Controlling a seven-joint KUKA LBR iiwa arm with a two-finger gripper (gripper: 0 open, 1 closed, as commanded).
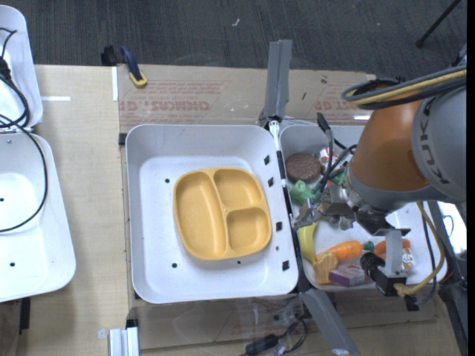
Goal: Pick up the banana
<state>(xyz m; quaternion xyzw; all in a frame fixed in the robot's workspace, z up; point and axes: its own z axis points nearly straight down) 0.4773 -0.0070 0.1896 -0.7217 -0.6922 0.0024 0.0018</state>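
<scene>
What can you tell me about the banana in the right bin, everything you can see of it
The banana is yellow with a greenish top end, looks like smooth plastic, and lies roughly lengthwise along the right bin's left wall. Its upper end sits under the arm's wrist hardware, beside a green item; its lower end meets a pale yellow piece.

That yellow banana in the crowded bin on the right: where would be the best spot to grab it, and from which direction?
Probably its middle, coming straight down from above. The banana lies flat along the right bin's left wall, running toward the camera, so fingers would best close across its narrow width. The wall on one side and the carrot nearby leave little room for a sideways approach. The tool is just above its far end.
</scene>
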